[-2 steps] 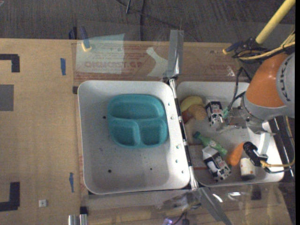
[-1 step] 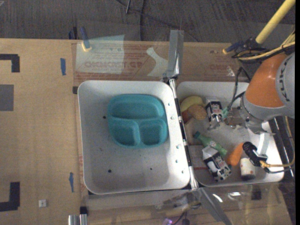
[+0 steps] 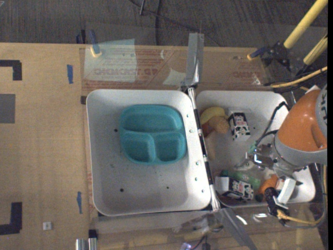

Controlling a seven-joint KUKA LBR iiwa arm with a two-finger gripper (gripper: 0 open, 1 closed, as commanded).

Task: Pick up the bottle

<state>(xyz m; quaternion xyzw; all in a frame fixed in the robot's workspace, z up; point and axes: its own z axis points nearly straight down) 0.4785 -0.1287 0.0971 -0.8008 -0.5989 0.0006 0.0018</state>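
The bottle [image 3: 242, 179] looks like a green one lying on its side near the front wall of the right bin [image 3: 270, 99], with a white cap end toward the left and a printed label below it. My gripper [image 3: 254, 160] hangs over the right bin just above and to the right of the bottle, under the grey and orange wrist [image 3: 304, 126]. I see nothing held in it. The wrist hides part of the bin's right side.
A yellow banana [image 3: 210, 113], a brownish lump [image 3: 219, 125] and a small white printed carton [image 3: 239, 125] lie at the back of the right bin. An orange item [image 3: 268, 183] sits beside the bottle. The left bin [image 3: 104, 155] holds a teal divided tray [image 3: 152, 133].
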